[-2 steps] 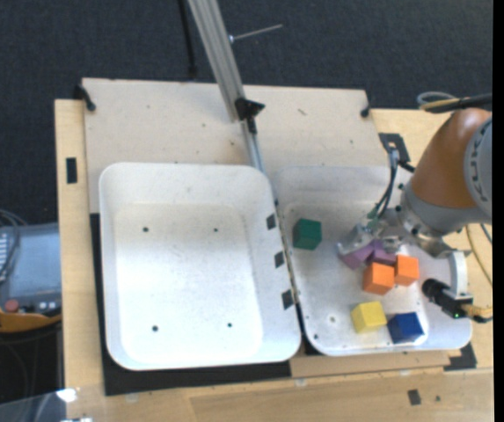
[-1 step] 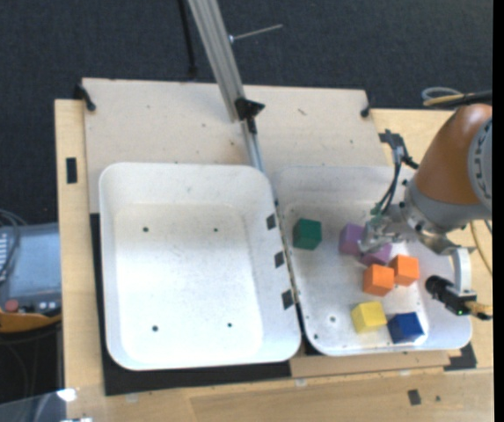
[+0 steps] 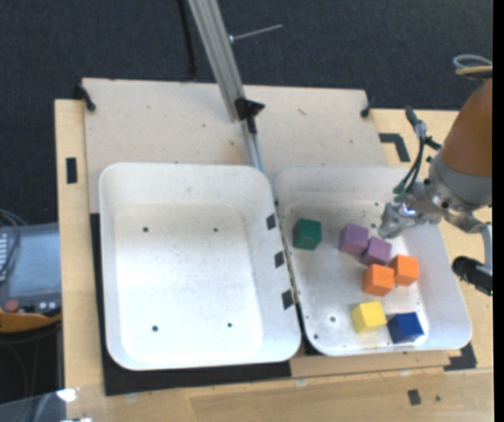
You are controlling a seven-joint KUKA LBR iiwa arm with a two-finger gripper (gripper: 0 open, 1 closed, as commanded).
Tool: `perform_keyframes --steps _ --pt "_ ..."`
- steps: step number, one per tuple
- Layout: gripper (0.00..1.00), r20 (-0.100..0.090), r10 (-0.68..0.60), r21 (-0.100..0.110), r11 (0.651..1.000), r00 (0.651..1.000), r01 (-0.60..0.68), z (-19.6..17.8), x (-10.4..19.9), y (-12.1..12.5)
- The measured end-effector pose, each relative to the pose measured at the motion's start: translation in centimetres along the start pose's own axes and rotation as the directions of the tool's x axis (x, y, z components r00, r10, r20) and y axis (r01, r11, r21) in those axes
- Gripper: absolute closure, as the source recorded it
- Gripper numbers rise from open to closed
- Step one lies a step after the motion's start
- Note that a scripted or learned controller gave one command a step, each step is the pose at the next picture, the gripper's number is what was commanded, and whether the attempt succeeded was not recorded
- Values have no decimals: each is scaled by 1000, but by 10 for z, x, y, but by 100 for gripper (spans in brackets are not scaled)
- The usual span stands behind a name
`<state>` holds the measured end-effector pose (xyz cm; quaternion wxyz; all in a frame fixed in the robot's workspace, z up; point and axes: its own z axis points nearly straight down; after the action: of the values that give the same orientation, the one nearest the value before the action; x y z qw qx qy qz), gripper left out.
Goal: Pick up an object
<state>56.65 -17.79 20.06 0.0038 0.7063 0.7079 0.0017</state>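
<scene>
Hanging over the upper right part of the right bin (image 3: 463,319), the end effector (image 3: 394,219) is a small metallic grey piece below the arm's orange band (image 3: 473,139). Whether its tips are apart or together cannot be told from this slanted view, and no block is seen between them. It sits just above and right of the purple blocks, close to them, though contact cannot be judged.

Seven small cubes with matte, flat-coloured faces lie in the right bin. A green cube (image 3: 307,234) rests alone near the bin's left wall. Two purple cubes (image 3: 354,239) (image 3: 377,251) touch each other near the bin's middle. Just right of and below them, two orange cubes (image 3: 379,280) (image 3: 405,269) sit side by side. A yellow cube (image 3: 368,316) and a blue cube (image 3: 405,327) lie near the bin's front edge.

Both bins are shallow, smooth white plastic with rounded corners and speckled floors. The left bin (image 3: 111,236) sits beside the right one on the pale wooden desk (image 3: 172,117).
</scene>
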Motion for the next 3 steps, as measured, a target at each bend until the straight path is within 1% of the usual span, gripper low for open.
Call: perform_keyframes --steps 1,2,3 --pt "100 -2 -1 5 1000 1000 1 -11 -1 1" --pt "100 -4 -5 4 1000 1000 5 -22 47 16" --pt "100 -4 -4 7 1000 1000 4 -16 95 19"
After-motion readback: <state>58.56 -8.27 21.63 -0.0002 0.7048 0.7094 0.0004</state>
